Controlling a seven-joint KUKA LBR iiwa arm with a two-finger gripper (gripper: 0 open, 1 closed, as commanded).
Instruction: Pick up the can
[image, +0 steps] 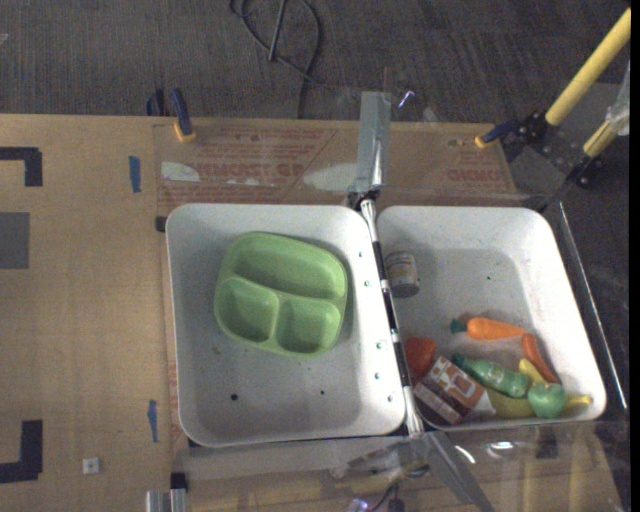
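A small can (402, 273) with a pale label stands upright in the right bin (480, 240), close against that bin's left wall and apart from the other items. The green divided plate (282, 292) lies in the left bin (200, 400).
Toy food is piled in the right bin's near corner: an orange carrot (495, 328), a green bottle (495, 376), a brown box (450, 390), a red piece (420, 352) and a yellow banana (520, 404). A metal divider (372, 140) rises behind the bins.
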